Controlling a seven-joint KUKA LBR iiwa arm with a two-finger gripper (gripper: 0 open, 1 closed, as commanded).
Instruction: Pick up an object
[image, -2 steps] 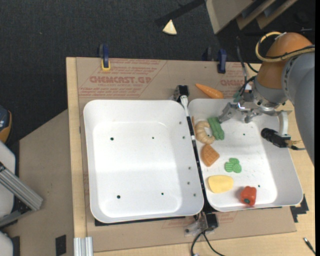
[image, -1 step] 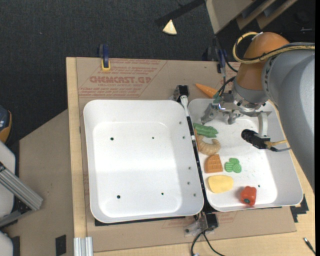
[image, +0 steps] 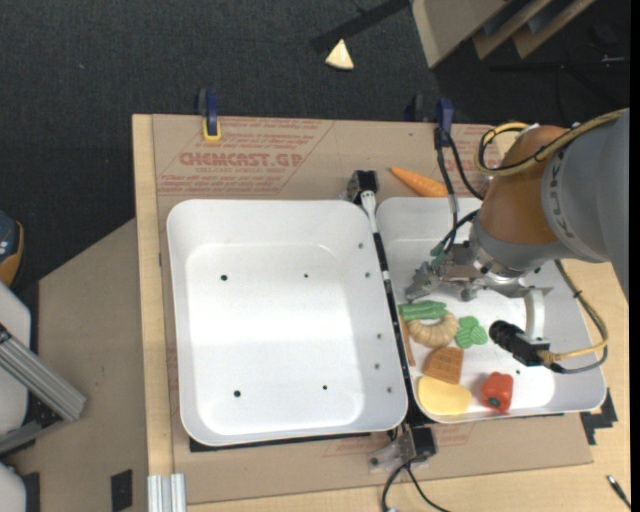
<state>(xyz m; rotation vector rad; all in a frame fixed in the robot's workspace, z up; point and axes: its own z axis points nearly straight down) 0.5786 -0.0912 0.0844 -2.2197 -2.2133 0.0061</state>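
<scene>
Claw (image: 432, 278): low over the right bin's inner part, reaching in from the right; its metal fingers point toward the divider between the bins. I cannot tell whether it is open or closed, and nothing shows between the fingers.
Arm (image: 560, 190): grey with an orange band, behind and to the right of the claw, covering much of the right bin's far half.
Right bin (image: 400, 215): white and shallow, under the claw.
Green piece (image: 424, 311): just below the claw, nearest of all the items, lying flat by the divider.
Tan ring-shaped item (image: 436, 330): just past the green piece, further toward the near edge.
Small green item (image: 472, 333): touching the tan ring's right side.
Orange-brown block (image: 445, 365): nearer the front still.
Yellow round item (image: 443, 397): at the bin's front corner, farthest below the claw.
Red item (image: 497, 391): right of the yellow one.
Left bin (image: 190, 240): to the claw's left, across the divider.
Carrot (image: 420, 182): on the bench beyond the claw, outside the bins.
</scene>
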